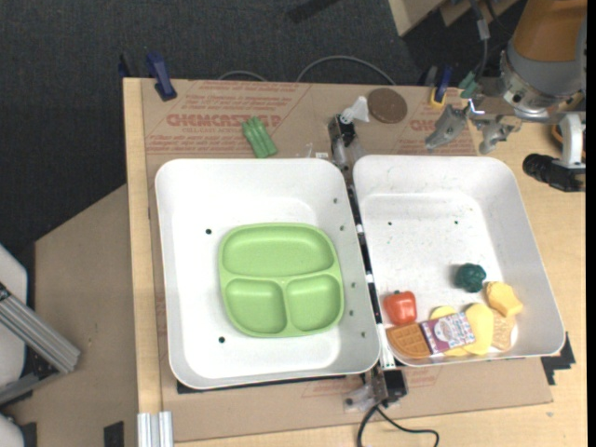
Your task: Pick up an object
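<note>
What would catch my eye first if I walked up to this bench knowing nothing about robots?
Probably the bright green divided plate, lying alone in the middle of the left bin. Next, the little heap of colourful toy food crowded into the near right corner of the right bin. Above that bin's far edge hangs the robot's pincer, holding nothing, its fingers spread apart.

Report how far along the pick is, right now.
Nothing looks done yet. The gripper hangs open above the right bin's far rim, with nothing between its fingers. The toy food, including the red piece and dark green piece, lies in the bin's near corner. Descent, grasp and lift remain.
</note>
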`<control>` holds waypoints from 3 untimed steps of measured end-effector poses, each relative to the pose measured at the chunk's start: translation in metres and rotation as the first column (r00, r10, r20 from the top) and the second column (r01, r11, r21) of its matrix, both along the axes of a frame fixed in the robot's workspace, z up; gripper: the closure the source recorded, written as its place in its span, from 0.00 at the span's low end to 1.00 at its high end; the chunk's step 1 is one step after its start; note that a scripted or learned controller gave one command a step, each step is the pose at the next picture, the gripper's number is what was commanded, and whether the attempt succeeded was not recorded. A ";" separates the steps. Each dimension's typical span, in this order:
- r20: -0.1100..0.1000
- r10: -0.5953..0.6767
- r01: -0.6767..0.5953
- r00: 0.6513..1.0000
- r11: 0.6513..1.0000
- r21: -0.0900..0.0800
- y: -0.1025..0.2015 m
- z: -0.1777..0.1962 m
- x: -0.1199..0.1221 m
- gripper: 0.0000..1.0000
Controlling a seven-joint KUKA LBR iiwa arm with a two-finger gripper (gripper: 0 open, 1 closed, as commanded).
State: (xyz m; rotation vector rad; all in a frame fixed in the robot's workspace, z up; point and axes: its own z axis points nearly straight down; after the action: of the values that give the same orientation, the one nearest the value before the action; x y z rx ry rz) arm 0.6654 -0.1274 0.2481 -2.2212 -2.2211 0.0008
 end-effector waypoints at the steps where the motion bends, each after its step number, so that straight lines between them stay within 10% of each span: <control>1: -0.007 -0.004 0.004 1.000 1.000 0.001 -0.054 -0.095 -0.045 0.00; 2: -0.008 -0.004 0.004 1.000 1.000 0.005 -0.092 -0.163 -0.100 0.00; 3: -0.007 0.002 -0.002 1.000 1.000 0.006 -0.031 -0.164 -0.153 0.00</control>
State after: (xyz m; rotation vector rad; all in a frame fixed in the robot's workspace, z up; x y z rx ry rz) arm 0.5121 -0.1585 0.0839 -2.2130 -2.2167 0.0022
